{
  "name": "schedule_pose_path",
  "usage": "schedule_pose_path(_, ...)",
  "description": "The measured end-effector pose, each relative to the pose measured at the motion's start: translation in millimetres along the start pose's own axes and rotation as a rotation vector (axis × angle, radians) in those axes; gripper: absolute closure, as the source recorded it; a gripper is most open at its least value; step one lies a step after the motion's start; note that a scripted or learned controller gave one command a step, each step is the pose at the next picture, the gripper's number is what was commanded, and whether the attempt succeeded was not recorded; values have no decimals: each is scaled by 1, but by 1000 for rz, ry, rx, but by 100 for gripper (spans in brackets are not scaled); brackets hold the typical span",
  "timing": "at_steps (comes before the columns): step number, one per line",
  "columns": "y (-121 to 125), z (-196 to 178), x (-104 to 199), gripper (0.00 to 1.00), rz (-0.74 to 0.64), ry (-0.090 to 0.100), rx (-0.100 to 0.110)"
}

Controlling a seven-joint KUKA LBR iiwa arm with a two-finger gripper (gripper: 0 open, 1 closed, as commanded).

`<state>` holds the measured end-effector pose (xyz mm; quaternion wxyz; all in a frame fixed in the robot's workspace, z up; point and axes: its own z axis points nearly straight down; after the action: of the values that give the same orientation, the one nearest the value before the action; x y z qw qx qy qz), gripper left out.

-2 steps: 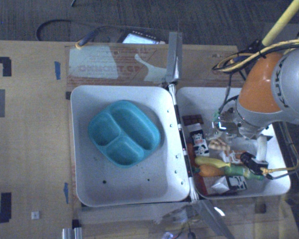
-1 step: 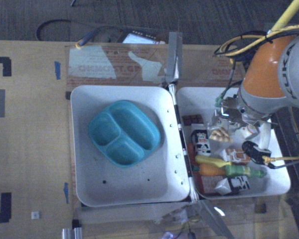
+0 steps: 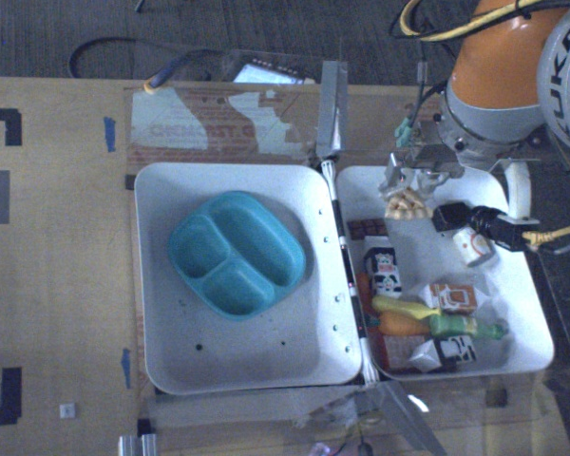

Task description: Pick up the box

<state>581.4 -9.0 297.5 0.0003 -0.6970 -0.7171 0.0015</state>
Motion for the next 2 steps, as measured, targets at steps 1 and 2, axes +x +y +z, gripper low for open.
schedule_pose_path(1, 45, -63, 40, 100, -20, -1, -1)
schedule_pose_path(2, 77, -50, 105, 100, -11, -1, -1)
